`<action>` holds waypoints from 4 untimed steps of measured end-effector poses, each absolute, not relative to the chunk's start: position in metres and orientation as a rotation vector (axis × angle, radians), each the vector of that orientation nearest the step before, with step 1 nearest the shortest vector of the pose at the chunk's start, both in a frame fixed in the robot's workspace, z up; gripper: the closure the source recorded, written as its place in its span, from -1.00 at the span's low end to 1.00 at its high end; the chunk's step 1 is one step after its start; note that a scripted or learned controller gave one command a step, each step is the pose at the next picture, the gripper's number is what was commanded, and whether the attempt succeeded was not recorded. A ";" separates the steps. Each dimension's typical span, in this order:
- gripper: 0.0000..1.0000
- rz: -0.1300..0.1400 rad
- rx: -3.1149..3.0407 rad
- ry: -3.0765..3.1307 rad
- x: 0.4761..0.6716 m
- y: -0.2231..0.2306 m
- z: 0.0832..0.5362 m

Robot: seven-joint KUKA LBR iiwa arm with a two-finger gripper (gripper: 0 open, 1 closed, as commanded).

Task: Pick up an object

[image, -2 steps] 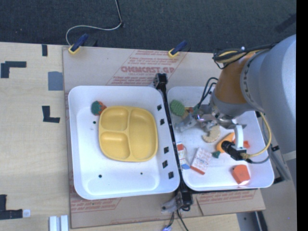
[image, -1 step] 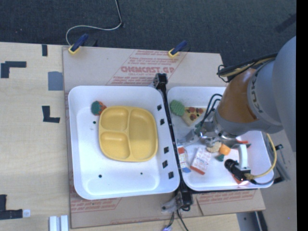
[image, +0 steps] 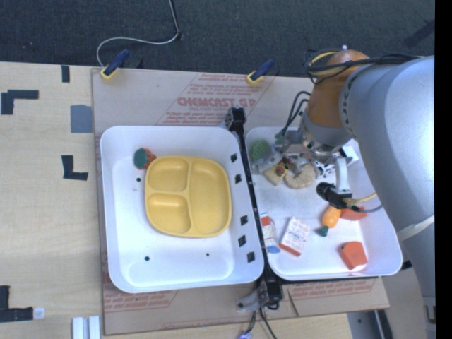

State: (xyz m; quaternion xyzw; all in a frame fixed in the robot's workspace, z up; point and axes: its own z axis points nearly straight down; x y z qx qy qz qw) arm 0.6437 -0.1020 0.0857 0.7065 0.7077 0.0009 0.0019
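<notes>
A small tan cookie-like piece [image: 299, 178], judged light, stiff and best pinched across its edges, is seen directly beneath the gripper [image: 300, 157], whose opening cannot be told.

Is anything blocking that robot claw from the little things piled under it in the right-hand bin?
Nothing visible does. The gripper sits right over the round beige cookie-like piece and small brown bit in the right white bin, with no other object between.
</notes>
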 end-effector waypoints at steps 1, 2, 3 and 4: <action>1.00 -0.007 2.215 2.220 0.643 -0.104 0.097; -1.00 -0.005 2.215 2.220 0.643 -0.104 0.097; -1.00 0.013 2.213 2.210 0.584 -0.099 0.090; -1.00 0.016 2.213 2.212 0.541 -0.103 0.090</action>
